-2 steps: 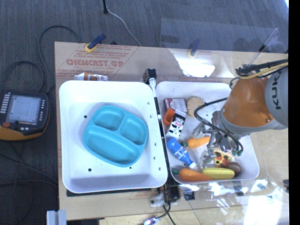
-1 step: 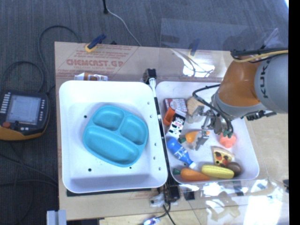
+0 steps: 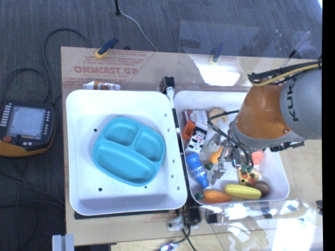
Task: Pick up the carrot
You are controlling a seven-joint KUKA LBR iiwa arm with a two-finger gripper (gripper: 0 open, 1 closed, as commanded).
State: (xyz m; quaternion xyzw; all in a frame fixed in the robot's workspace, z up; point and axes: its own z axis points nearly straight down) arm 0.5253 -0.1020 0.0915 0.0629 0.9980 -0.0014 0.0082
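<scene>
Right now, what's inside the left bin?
The left bin holds one blue divided plate, lying flat, its three compartments bare. Whatever sits beneath the plate is covered.

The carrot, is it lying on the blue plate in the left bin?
No, the carrot lies in the right bin, beside the corn, near its front edge.

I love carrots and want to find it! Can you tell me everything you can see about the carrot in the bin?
The carrot is a small orange toy, smooth and plastic-looking, fatter at one end and tapering toward the other. It lies flat on its side at the near edge of the right bin, close to that bin's wall. A yellow corn cob lies right beside it, seeming to touch its end, and a blue bottle sits just above it. The tool hangs over the pile further back, not touching the carrot.
</scene>
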